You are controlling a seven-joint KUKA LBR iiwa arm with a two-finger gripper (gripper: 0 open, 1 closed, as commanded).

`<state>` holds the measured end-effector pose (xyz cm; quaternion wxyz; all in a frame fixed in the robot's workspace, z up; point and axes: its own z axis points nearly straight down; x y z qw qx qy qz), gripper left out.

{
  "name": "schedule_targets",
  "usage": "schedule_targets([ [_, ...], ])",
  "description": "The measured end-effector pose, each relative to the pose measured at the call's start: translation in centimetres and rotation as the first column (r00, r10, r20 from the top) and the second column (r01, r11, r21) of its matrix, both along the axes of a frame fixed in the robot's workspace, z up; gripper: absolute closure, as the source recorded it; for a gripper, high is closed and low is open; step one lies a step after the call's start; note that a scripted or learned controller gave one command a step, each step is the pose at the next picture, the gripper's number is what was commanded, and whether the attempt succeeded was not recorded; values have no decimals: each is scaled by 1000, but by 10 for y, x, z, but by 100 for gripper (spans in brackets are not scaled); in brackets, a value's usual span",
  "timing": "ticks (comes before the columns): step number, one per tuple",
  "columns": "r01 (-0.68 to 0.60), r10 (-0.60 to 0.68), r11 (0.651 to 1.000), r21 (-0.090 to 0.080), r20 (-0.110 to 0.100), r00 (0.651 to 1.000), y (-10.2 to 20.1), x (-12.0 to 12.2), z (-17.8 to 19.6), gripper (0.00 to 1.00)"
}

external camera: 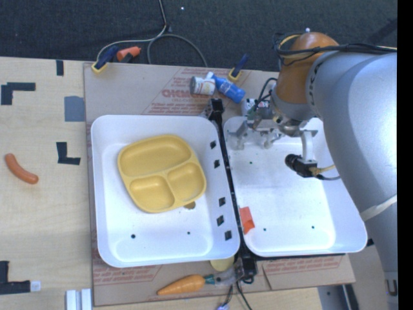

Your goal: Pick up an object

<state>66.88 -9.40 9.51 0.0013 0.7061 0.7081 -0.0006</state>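
A yellow divided plate [161,172] lies in the left bin [113,241], with a small brown item [189,205] peeking out under its near edge. My gripper [253,133] hangs low over the far left corner of the right bin [303,241], close to the divider between the bins. Nothing can be seen held in it. The grey arm with its orange band [303,63] covers the bin's right side.
A carrot [182,284] lies on the cardboard in front of the bins. A white and blue bottle [218,86] lies behind them. A sausage [21,168] rests on the bench at far left. An orange tag [246,219] sits by the divider.
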Motion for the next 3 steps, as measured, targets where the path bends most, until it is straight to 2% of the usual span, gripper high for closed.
schedule_targets([
  [1, -1, 1, 1000, 0, -1, 1000, 0, 0, 10, 100],
  [2, -1, 1, 1000, -1, -1, 1000, 0, 0, 9, 0],
  [3, 2, -2, 1000, 2, 1, 1000, -13, -17, -10, 0],
])
